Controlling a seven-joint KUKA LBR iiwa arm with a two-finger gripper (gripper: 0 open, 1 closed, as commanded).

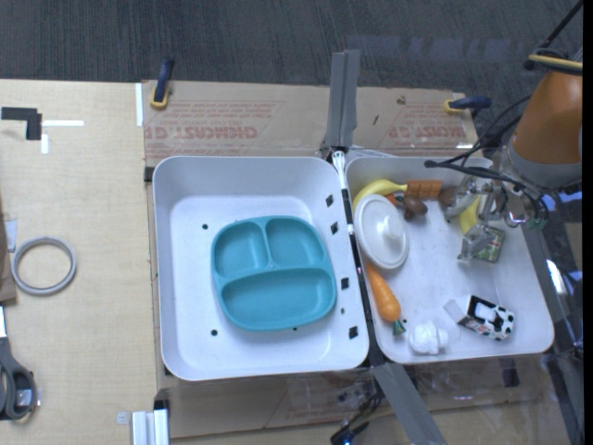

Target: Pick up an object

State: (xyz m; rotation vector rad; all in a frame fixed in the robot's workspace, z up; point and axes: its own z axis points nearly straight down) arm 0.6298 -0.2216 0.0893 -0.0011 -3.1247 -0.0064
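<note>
We see the arm [554,119] cut off by the picture's right edge, so we lose its upper links. Its gripper [484,235] is a tangle of metal and cables, too blurred to read. The white lid [383,232] hides most of the banana [375,190]. Scissors [16,389] at the bench's left edge are cropped.

You get bright, even overhead light, soft shadows inside the left bin [176,276], and slight blur toward its outer corners.
</note>
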